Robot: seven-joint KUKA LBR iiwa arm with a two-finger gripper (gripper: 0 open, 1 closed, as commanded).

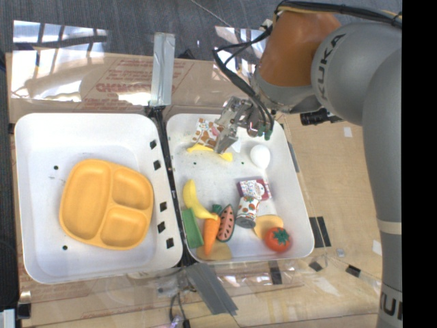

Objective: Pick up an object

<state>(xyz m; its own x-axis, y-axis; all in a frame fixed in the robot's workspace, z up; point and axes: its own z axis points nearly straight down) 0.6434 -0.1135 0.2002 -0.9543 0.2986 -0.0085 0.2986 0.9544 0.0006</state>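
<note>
My gripper point(226, 139) hangs low over the far part of the right bin point(295, 183). It sits right beside a small patterned carton point(203, 133) and partly covers that carton's right side. A flat yellow piece point(203, 149) lies just below the carton. A white egg point(259, 156) rests a little to the gripper's right. Nothing is visibly lifted off the bin floor.
Nearer in the right bin lie a banana point(192, 199), a green cucumber point(192, 228), a carrot point(211, 234), a watermelon slice point(227, 223), another patterned carton point(251, 188) and a tomato point(277, 239). The left bin point(34, 149) holds a yellow divided tray point(106, 202).
</note>
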